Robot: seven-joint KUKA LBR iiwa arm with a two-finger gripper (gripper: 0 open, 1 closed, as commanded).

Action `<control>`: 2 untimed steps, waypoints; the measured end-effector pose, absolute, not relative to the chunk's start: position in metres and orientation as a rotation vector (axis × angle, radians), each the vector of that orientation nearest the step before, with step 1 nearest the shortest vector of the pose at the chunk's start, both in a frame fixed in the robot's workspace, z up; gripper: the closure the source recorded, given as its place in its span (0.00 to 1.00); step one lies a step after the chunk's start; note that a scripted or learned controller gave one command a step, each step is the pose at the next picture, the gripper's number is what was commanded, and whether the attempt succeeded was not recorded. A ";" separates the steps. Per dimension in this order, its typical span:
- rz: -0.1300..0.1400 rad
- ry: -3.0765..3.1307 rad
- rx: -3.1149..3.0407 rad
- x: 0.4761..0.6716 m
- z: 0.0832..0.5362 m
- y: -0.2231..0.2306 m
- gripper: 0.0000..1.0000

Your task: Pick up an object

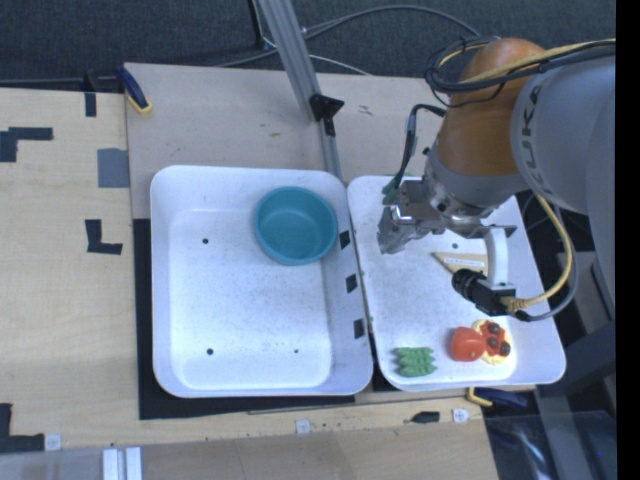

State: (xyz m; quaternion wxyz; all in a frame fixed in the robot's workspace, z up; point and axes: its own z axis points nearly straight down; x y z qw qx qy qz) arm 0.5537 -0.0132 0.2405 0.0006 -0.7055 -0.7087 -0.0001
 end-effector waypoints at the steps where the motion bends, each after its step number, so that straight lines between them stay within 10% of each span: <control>1: 0.000 -2.226 -2.215 0.549 0.245 0.042 1.00; 2: 0.002 -2.225 -2.216 0.549 0.230 0.086 1.00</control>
